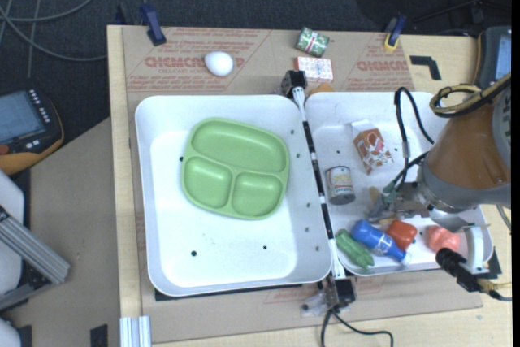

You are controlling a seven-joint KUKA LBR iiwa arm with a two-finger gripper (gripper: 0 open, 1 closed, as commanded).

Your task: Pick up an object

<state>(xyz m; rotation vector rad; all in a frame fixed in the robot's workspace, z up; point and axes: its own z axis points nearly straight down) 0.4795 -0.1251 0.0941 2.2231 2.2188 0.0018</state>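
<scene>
Green 3-compartment plastic plate (236, 169) sits alone in your left white bin (154, 199). Right white bin (333, 114) holds small metal can (340, 184), red-and-white packet (370, 149), blue cylinder (377, 240), green soft piece (354, 249) beside it, orange piece (401, 235), pink piece (443, 239). Your claw (392, 199) low over bin, near blue cylinder and orange piece; open or closed, cannot tell. White egg-shaped ball (218, 62) on tabletop (244, 45) behind bins.

Left bin (162, 256) open around green tray (236, 168), right bin (341, 106) front crowded
</scene>
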